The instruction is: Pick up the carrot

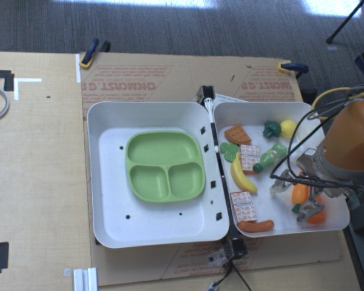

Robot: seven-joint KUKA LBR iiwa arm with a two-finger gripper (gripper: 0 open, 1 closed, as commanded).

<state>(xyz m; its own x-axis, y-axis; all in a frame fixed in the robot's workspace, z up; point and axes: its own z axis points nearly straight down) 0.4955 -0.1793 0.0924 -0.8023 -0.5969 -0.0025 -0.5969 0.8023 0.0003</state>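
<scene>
The carrot (299, 193) is a short orange piece lying in the right white bin (273, 228), near its right wall. More orange shows at the lower right, past a grey finger (312, 210). My gripper (297, 199) hangs low over the carrot. Its fingers are spread, one to the carrot's left (281, 187) and one to its lower right. The grey wrist and orange band cover the bin's right edge.
The right bin also holds a banana (242, 176), a sausage (255, 226), two small cartons (250, 157), a lemon (288, 128), broccoli (271, 128), a green bottle (270, 156) and a toast slice (237, 134). In the left bin (103, 180) sits a green divided plate (165, 165).
</scene>
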